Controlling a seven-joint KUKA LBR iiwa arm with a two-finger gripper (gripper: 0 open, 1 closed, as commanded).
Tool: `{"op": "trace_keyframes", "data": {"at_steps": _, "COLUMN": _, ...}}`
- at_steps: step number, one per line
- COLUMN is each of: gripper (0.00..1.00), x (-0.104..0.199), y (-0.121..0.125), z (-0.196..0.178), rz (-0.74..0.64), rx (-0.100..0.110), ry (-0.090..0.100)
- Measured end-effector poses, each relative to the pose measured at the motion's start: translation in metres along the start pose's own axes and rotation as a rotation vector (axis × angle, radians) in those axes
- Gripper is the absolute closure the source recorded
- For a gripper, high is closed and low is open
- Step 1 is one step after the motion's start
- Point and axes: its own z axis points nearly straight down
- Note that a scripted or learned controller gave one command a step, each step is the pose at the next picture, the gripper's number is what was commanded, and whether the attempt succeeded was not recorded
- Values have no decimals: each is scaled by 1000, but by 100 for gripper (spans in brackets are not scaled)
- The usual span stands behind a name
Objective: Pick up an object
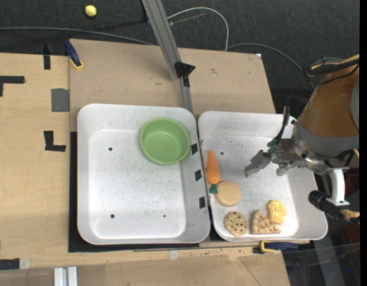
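The right bin (pixel 249 124) holds an orange carrot (pixel 212 167) by its left wall, with a round tan bun (pixel 229 192) just below it. Along the front wall lie a dotted cookie (pixel 235 222), a pale waffle-like piece (pixel 262 223) and a yellow corn cob (pixel 276 210). My gripper (pixel 268 169) hovers over the bin's middle right, to the right of the carrot and above the corn. Its fingers are spread open with nothing between them.
A green bowl (pixel 165 140) sits at the back right of the left bin (pixel 100 177). A slanted metal pole (pixel 165 34) rises behind the bins. The arm's orange band (pixel 332 109) stands over the right bin's right edge. Cables run across the dark floor behind.
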Motion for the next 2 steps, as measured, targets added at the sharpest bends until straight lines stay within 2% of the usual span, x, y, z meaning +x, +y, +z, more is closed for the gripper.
{"op": "trace_keyframes", "data": {"at_steps": 1, "gripper": 0, "x": 0, "y": 0, "z": 0, "rz": 0, "rx": 0, "ry": 0}}
{"op": "trace_keyframes", "data": {"at_steps": 2, "gripper": 0, "x": -6, "y": -2, "z": 46, "rz": 2, "rx": 5, "ry": 0}}
